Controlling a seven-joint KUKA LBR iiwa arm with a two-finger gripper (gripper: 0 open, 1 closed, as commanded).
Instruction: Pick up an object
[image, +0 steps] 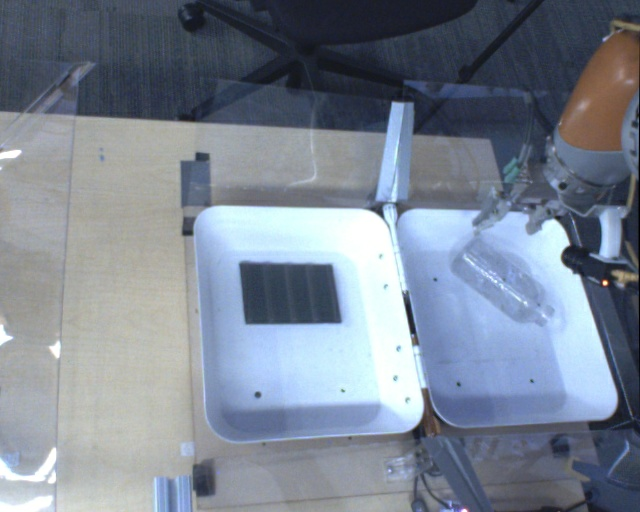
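The two-finger metal pincer (514, 208) hangs spread wide at two o'clock, above the far edge of the right shallow white bin (590, 395), pinching nothing. A clear plastic bottle (502, 284) lies on its side in that bin, slanting toward five o'clock, just below the fingertips; whether they touch is unclear.

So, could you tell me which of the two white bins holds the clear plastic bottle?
The right bin, under the gripper, holds the bottle; the left bin has a dark ribbed pad.
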